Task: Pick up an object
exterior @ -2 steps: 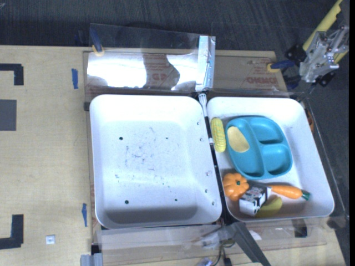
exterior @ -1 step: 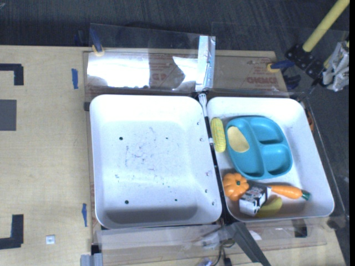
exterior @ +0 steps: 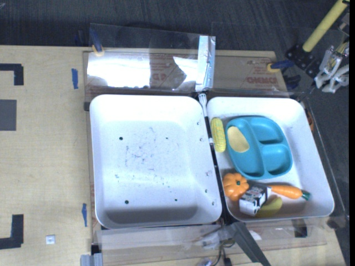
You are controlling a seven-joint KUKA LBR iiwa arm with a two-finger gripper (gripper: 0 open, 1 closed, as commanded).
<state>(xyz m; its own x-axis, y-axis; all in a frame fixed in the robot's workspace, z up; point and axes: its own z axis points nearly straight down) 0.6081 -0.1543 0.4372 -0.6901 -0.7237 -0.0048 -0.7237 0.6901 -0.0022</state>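
Note:
The right white bin (exterior: 315,168) holds all the objects. A blue divided plate (exterior: 263,148) lies in its middle, with a flat yellow piece (exterior: 238,140) in the plate's left compartment. A yellow corn cob (exterior: 218,134) rests against the bin's left wall. Along the near side lie an orange pumpkin-like toy (exterior: 235,185), an orange carrot (exterior: 285,192), a small white and black box (exterior: 252,199) and a yellow-green piece (exterior: 272,205), packed close together.
The left white bin (exterior: 150,154) has only faint marks on its floor. A clear plastic panel (exterior: 150,65) stands behind it. A yellow-handled tool (exterior: 327,18) and white fixtures (exterior: 333,73) sit at the top right. Tan bench (exterior: 41,148) extends to the left.

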